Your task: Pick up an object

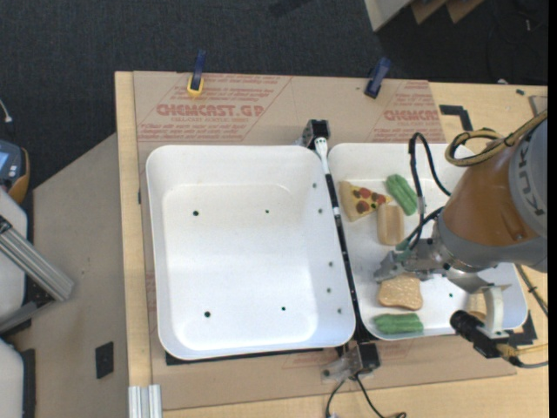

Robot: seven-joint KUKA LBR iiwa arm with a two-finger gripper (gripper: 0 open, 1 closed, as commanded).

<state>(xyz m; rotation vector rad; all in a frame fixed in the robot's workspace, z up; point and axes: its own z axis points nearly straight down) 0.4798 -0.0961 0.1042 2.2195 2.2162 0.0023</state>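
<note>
The right bin (365, 157) holds several toy foods. A pizza slice (363, 200) lies at its far left, a green pickle (401, 193) beside it, and a tan block (391, 225) just below those. A round toast slice (400, 294) and a second green piece (399, 324) lie near the front wall. My gripper (397, 266) hangs low in the right bin, between the tan block and the toast slice and just above the toast. Nothing visibly hangs from it. The arm hides the bin's right part.
The left bin (165, 233) sits beside the right one, with a black divider strip (335, 225) between them. A small tan piece (477, 303) peeks out under the arm at the right. Clamps and cables line the bench edges.
</note>
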